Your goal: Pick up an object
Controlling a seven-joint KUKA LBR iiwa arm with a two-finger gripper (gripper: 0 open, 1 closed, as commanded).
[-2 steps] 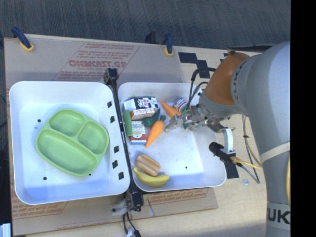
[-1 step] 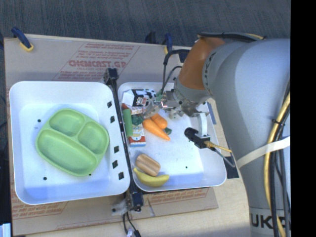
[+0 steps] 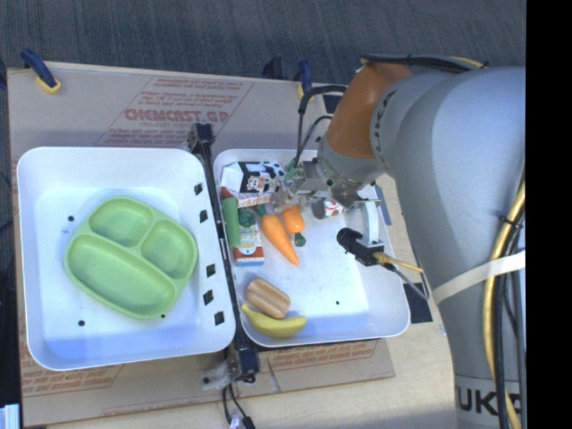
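Observation:
In the right bin (image 3: 389, 307) two orange carrots lie side by side, a long one (image 3: 280, 239) and a shorter one (image 3: 293, 219). My gripper (image 3: 299, 189) hangs at the bin's far end, just above the shorter carrot's top and next to a black-and-white patterned carton (image 3: 254, 179). A green cucumber-like stick (image 3: 231, 222) and a small orange-and-white box (image 3: 249, 244) lie along the bin's left wall. A brown bread roll (image 3: 268, 297) and a yellow banana (image 3: 273, 325) rest at the near edge. The wrist hides what sits directly beneath the gripper.
The left bin (image 3: 40, 329) holds a green divided plate (image 3: 130, 256). A small red-and-white item (image 3: 329, 208) lies right of the gripper. The arm (image 3: 447, 150) covers the right bin's far right corner. A black divider (image 3: 213, 239) runs between the bins.

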